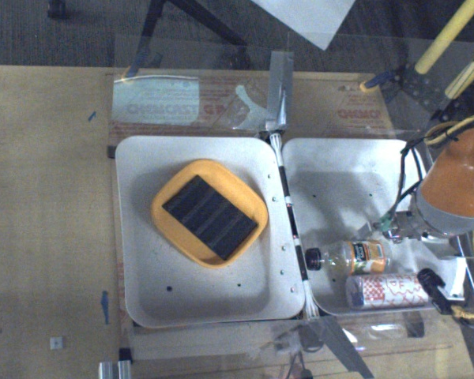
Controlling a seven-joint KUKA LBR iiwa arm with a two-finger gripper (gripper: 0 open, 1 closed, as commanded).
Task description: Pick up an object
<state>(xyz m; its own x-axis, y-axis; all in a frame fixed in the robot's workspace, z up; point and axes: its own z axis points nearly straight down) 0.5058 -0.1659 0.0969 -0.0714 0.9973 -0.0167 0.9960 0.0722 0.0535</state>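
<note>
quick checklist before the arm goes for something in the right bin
1. Targets present in the right bin: ok. A clear bottle with a black cap lies on its side; a red-and-white patterned can lies beside it, nearer the front wall.
2. Spacing between the two: not ok. They lie close together, perhaps touching, so a grasp on one may nudge the other.
3. Claw state: cannot tell. The wrist hides it.
4. Anything already held: cannot tell, for the same reason.
5. Arm over the correct bin: ok. The orange band hangs over the right bin's far right side.
6. Left bin: ok. The yellow tray with a dark insert sits well apart.
</note>
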